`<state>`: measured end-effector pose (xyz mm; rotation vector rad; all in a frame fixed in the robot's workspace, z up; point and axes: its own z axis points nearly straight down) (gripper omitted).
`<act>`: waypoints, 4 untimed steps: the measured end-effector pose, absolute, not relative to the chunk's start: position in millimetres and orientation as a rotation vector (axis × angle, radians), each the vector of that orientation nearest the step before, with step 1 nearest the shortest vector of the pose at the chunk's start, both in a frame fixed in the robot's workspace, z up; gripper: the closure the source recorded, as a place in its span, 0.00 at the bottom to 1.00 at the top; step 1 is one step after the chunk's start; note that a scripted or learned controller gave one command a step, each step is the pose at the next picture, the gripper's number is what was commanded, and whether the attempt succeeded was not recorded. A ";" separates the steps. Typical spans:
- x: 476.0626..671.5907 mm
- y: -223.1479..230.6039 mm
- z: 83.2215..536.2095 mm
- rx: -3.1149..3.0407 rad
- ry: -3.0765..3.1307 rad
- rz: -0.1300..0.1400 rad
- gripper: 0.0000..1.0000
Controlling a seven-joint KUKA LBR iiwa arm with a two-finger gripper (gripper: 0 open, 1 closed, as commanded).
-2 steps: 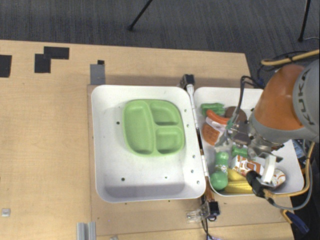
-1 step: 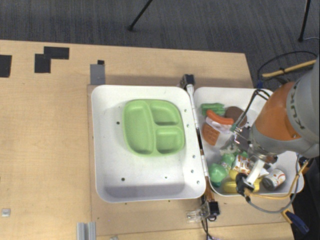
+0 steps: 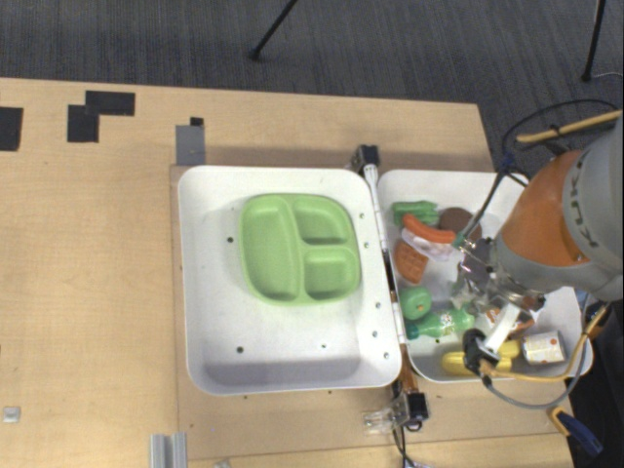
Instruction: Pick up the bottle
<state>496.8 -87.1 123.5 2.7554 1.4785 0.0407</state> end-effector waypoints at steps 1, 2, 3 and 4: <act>487.4 -59.7 235.5 2.882 1.251 0.003 1.00; 487.2 -59.7 235.3 2.881 1.253 0.002 0.00; 486.4 -87.6 117.4 2.885 1.247 -0.001 0.00; 502.6 -22.7 184.1 3.098 0.531 0.000 0.00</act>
